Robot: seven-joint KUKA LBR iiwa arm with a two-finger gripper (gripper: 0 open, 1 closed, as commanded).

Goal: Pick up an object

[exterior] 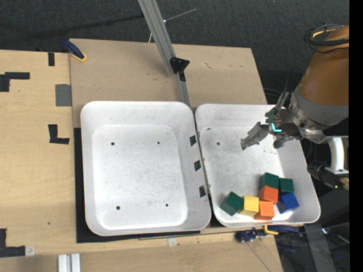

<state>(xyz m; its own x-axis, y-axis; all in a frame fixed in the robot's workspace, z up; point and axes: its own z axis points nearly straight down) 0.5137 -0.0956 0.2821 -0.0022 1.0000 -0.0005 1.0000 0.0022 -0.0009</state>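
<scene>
The right bin [227,152] serves as the landmark. Its near right corner holds a cluster of blocks [266,197]: green, yellow, orange and blue, touching one another and pressed close to the rim. The rest of its floor lies bare, as does the left bin [136,163] beside it on the bench [113,67]. The arm [326,78] reaches over the bin's right rim; the end effector [262,136] hangs above its far half, fingers spread apart, gripping nothing, well apart from the blocks.
</scene>
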